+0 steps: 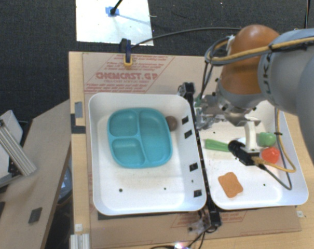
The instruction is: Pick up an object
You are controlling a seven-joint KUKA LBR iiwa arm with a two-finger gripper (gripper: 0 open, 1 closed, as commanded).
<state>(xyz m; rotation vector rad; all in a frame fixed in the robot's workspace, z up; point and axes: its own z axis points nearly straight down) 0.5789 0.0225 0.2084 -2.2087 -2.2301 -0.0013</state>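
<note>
Tan slab [230,184] nearest, flat at the front of the right bin [297,191]. Red ball [271,155] behind it, to the right. Green strip [215,145], the likely target, lies flat mid-bin. Its long axis runs roughly across the view, left end toward the dividing wall [199,154]. Gripper [203,117] is just beyond it, hard by that wall; cannot tell if the jaws are apart or together. Risks, as I judge them: clipping the wall on descent, or closing along the strip's length and skidding it away.

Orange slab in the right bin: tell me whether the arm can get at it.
Probably yes. The orange slab lies flat and alone near the right bin's front, nothing on it, and the arm hangs over that same bin.
</note>
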